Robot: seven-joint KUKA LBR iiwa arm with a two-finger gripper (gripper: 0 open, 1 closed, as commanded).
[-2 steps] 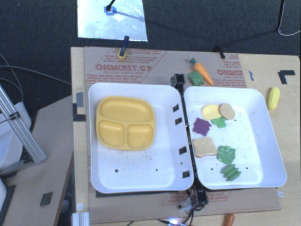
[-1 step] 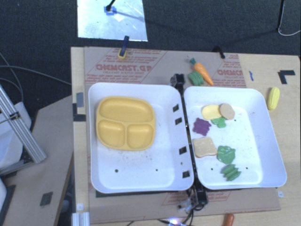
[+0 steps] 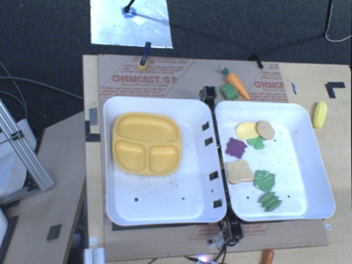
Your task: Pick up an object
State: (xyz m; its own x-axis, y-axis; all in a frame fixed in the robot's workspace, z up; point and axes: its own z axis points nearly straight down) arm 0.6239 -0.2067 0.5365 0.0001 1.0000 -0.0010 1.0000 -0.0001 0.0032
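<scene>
A dark carpeted floor lay behind the bench, whose brown top bore red printed lettering. A shiny square sheet sat on the floor beyond it. Two shallow white bins stood side by side on the bench, joined along a dark hinge line.

The left bin held a yellow tray with three compartments, resting toward its far left.

The right bin held the small toy foods. A yellow piece and a tan round piece touched each other near the far side, with a small green bit just beside them. A purple piece lay to their left. A slice of toast sat near the hinge, a green leafy piece just beside it, and a green pod nearer the front.

Outside the bins, a toy carrot and a green vegetable lay on the bench by the far edge. A yellow corn cob sat off the right bin's far corner.
</scene>
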